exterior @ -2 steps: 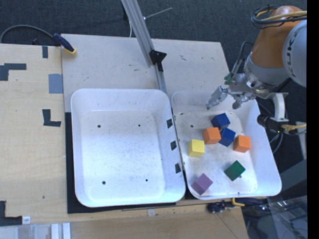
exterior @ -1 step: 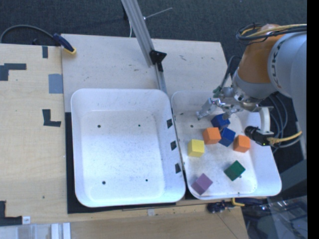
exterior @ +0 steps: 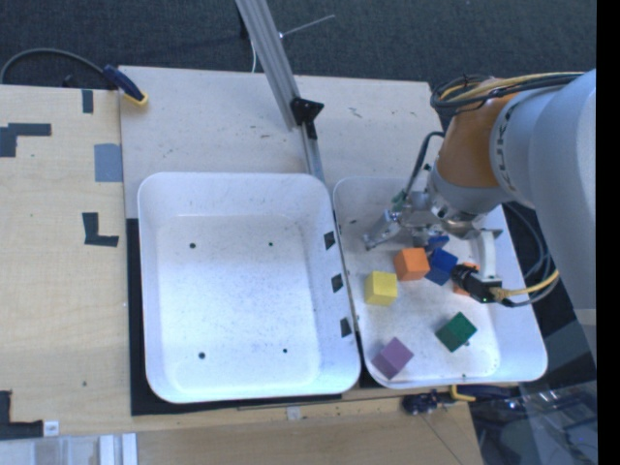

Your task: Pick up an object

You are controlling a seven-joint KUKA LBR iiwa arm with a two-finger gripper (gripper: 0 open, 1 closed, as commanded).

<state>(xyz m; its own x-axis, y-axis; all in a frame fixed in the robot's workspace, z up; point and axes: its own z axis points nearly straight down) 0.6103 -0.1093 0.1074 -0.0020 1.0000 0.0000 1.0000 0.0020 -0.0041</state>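
Low in the right-hand bin, the gripper hangs just above the orange cube (blue block touching it), finger spread indiscernible.

There is one camera. It sits high above the tabletop and looks down at a slant. It is far enough back to see both white bins whole. The left bin fills the middle of the frame. The right bin sits in the lower right. The dark floor runs along the top of the frame, so the far side is up. The arm comes in from the right side of the frame.
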